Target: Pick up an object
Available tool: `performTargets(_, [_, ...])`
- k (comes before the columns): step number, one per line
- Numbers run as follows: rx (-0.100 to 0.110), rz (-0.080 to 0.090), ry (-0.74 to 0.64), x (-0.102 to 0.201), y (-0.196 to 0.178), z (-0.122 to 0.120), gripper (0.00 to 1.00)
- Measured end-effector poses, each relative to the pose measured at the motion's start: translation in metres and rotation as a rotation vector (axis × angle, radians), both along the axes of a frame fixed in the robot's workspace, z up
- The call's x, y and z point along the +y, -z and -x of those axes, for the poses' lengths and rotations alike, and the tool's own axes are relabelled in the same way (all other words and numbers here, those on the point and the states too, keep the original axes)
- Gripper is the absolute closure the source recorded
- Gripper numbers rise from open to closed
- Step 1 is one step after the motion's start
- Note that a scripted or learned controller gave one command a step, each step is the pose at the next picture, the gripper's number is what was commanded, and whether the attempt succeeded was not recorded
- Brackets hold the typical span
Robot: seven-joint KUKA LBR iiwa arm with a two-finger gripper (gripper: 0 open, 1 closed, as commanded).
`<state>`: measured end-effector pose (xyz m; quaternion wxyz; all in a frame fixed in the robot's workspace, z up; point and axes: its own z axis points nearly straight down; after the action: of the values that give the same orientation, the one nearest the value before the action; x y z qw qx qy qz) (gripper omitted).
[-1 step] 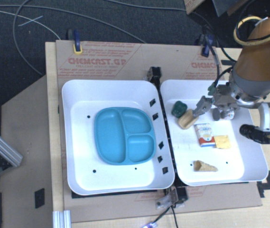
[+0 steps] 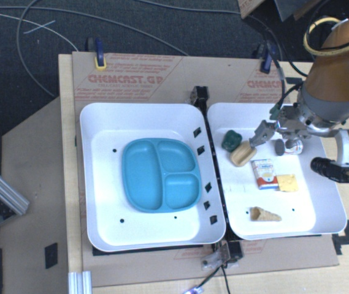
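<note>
My tool hangs over the upper part of the right bin, reaching in from the right. From this slanted view I cannot tell how it is set, and I see nothing caught in it.

Just to its left lie the nearest candidates: a tan, rounded piece and, touching it from above, a dark green lump. They sit so close together that a descent between them could nudge one aside or catch both badly, and the rounded tan piece looks likely to roll away from a closing grip.

Below the tool lies a small red-and-white carton with a yellow wedge right against it; both are low and flat, so I judge a grasp there could scrape the bin floor or slide off the top. A cone-shaped item rests apart near the front of the bin, tapered enough to squirt out.

The left bin holds a blue divided tray, well clear of my reach for now.

The divider between the bins stands close to the green lump, so a push leftward could jam it there.
</note>
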<state>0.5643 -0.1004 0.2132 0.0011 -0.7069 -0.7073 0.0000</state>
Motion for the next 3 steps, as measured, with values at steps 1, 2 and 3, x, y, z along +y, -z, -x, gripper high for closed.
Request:
performTargets(1, [0.006,-0.001,0.0,0.005,0.062,0.0,0.0])
performTargets(2, [0.005,-0.001,0.002,0.0,0.11,0.008,0.0])
performTargets(3, [-0.005,0.003,0.001,-0.002,0.125,0.005,0.0])
